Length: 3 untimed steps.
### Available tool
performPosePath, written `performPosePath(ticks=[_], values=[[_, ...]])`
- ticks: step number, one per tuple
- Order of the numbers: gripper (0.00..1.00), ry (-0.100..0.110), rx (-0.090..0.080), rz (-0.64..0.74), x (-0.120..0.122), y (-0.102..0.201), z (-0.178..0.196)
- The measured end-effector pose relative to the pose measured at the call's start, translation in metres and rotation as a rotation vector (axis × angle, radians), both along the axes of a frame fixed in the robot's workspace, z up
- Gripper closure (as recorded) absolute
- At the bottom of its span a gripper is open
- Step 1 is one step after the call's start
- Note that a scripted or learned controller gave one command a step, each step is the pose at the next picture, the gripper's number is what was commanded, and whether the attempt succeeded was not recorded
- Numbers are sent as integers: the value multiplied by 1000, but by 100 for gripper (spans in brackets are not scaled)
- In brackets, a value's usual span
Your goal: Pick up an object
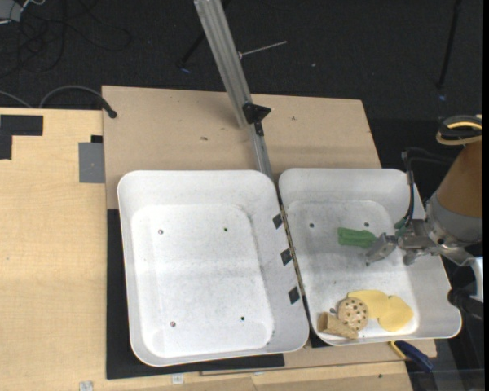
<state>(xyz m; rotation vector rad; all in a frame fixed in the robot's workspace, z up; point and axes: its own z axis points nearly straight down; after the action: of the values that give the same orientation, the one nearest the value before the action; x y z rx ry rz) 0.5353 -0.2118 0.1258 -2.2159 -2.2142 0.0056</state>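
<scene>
Green object (356, 236), elongated, lying in the right bin (342, 187) near its middle, long axis running roughly left to right across the view. Gripper (381, 248) at the object's right end, entering from the right along nearly the same axis. Whether the jaws are spread or closed on the end cannot be told. Yellow discs (385, 309) and a cookie-like piece (352, 310) lie well apart, toward the bin's near edge.

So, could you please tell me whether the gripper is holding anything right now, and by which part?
It cannot be told: the gripper sits at the right end of the green oblong object, but a grasp isn't clear.
</scene>
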Motion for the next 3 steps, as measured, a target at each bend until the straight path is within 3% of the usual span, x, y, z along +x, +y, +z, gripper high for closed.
performPosePath(ticks=[1, 3], values=[[100, -5, -2, -6, 1, -2, 13], [100, -14, -6, 2, -5, -3, 119]])
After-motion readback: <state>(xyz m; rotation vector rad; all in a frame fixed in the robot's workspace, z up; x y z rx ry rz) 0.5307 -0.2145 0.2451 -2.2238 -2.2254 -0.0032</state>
